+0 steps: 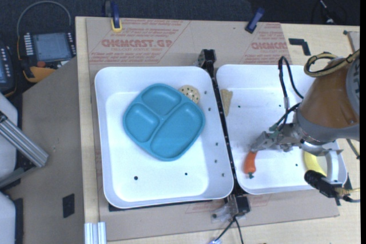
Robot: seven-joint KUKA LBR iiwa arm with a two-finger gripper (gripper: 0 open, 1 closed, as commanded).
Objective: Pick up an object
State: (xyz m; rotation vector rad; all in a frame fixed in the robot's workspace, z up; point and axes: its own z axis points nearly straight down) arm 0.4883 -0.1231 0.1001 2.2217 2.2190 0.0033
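A small orange carrot (250, 163) with a dark green tip lies flat on the floor of the right-hand bin, roughly upright in the view, just below and touching or almost touching the tool (264, 142). A yellow banana (315, 163) lies further right of the tool, partly hidden under the arm.

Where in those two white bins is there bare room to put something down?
The left bin has bare floor along its near edge, in front of the blue plate, and a strip along its left wall. The right bin has bare floor at the back, behind the gripper. It is crowded near the front there: gripper, carrot and banana.
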